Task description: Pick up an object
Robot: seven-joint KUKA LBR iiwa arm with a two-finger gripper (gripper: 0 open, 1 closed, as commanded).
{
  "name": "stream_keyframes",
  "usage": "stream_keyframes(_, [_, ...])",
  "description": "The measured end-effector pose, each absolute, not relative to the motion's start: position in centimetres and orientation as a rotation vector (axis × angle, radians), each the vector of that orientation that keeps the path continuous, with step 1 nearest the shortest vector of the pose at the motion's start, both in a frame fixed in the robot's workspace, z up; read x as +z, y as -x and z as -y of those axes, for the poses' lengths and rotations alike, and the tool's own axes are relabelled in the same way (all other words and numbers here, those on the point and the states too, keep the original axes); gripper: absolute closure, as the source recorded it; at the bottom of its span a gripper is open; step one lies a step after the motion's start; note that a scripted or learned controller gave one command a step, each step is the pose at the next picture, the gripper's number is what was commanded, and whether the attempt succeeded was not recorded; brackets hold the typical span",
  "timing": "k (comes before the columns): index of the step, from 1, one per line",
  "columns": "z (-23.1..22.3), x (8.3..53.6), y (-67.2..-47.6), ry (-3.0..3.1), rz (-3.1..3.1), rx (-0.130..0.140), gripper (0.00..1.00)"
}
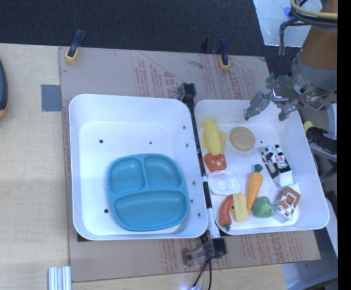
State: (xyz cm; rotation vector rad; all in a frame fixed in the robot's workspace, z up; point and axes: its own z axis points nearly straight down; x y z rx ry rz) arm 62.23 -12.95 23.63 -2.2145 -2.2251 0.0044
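Spread wide with nothing between them, the gripper (270, 107) jaws hang over the right bin's (308, 222) far edge. Below lie a yellow corn cob (211, 135), an orange carrot (254, 186) and a round tan biscuit (243, 139).

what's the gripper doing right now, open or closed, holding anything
Gripper: open, fingers spread, holding nothing, above the far edge of the right bin, apart from the toy food.
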Motion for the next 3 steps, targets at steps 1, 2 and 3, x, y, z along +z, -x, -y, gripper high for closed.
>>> stream_keyframes(1, [12.5, 17.2, -55.5, 2.211, 2.219, 0.011, 0.00])
stream_keyframes(2, [15.5, 8.7, -52.2, 2.213, 2.217, 0.011, 0.00])
stream_keyframes(3, [15.5, 10.2, -52.5, 2.212, 2.226, 0.007, 1.00])
